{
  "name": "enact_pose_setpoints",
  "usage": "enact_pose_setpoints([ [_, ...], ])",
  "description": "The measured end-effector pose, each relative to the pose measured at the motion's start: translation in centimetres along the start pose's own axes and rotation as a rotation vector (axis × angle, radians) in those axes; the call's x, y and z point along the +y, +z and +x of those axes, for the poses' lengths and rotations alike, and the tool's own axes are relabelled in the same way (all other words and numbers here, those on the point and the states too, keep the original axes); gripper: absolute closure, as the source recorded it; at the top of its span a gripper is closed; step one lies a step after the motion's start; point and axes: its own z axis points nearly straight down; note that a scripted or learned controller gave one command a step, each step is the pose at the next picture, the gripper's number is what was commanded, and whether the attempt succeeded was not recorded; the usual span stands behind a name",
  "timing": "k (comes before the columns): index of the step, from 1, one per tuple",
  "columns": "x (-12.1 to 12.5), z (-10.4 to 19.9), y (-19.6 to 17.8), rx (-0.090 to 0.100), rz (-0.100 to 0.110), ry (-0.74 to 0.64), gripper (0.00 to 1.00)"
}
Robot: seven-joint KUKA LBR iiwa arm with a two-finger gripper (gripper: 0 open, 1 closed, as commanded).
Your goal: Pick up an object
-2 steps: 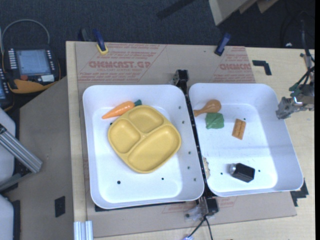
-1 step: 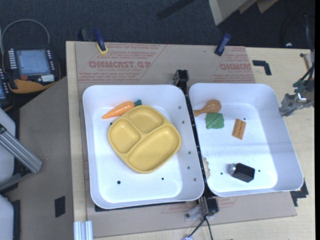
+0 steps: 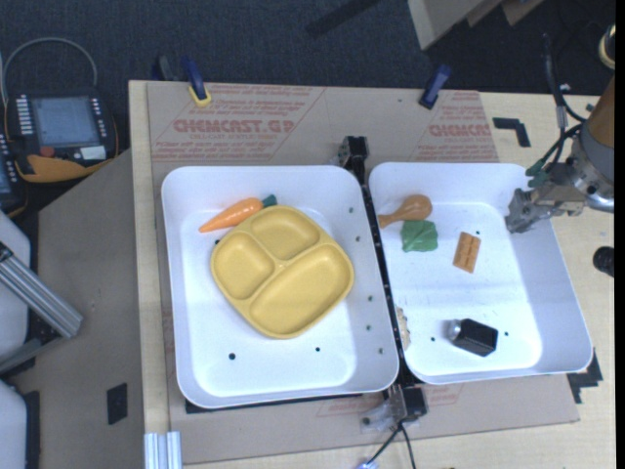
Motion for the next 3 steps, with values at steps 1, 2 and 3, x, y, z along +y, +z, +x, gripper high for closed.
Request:
enact_pose_setpoints([
  [1, -0.1, 4.6, 1.1, -0.002, -0.001, 0.005, 1.00],
  [2, 0.3, 10.2, 1.3, -0.001, 0.000, -0.001, 1.00],
  [3, -0.1, 14.7, 1.1, 0.000, 0.000, 0.000, 1.00],
])
